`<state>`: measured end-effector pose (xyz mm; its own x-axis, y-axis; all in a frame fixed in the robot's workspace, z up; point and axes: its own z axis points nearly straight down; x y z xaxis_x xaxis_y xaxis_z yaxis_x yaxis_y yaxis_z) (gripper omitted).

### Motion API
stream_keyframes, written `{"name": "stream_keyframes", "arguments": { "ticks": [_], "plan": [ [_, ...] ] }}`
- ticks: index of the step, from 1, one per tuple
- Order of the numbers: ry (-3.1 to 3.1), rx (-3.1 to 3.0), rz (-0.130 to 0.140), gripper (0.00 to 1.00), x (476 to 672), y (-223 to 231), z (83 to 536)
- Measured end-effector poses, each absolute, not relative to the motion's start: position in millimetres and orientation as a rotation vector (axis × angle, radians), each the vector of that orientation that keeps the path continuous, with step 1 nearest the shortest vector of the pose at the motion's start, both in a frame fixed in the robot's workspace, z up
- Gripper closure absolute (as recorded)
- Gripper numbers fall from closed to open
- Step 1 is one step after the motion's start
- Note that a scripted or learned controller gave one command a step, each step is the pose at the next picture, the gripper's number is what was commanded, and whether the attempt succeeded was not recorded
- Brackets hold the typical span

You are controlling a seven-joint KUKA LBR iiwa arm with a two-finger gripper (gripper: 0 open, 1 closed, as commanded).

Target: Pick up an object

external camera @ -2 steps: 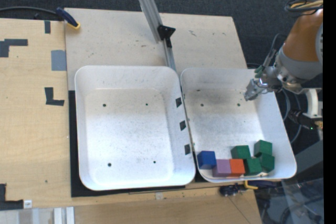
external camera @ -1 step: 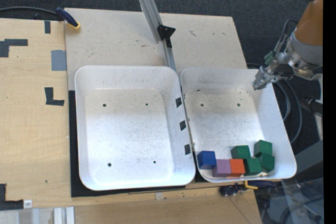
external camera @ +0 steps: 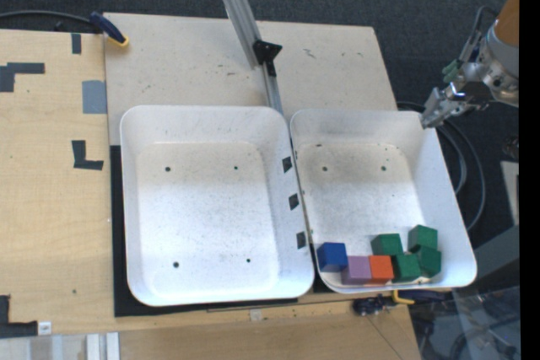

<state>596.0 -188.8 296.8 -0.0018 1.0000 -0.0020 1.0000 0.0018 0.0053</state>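
Several small blocks lie bunched in the near right corner of the right bin (external camera: 363, 147): a blue block (external camera: 332, 255), a purple block (external camera: 359, 268), an orange block (external camera: 381, 267) and green blocks (external camera: 412, 253). My gripper (external camera: 440, 107) hangs at the view's right, just past the right bin's far right corner, well away from the blocks. Nothing shows between its fingers.
The left bin (external camera: 202, 198) sits beside the right one. A slanted metal rail (external camera: 240, 13) runs from the top down to the gap between the bins. A blue and yellow clamp (external camera: 110, 28) lies at the bench's far left. Cables hang off the right side.
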Motion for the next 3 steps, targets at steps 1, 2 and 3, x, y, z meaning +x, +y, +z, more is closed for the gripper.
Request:
{"name": "stream_keyframes", "arguments": {
  "ticks": [1,2,3],
  "plan": [
    [2.229,2.217,-0.001,1.00,583.2,-137.1,284.8],
    [2.230,2.216,-0.001,1.00,587.6,-83.6,265.5],
    [2.230,2.216,0.000,1.00,585.1,-33.3,267.2]
  ]
}}
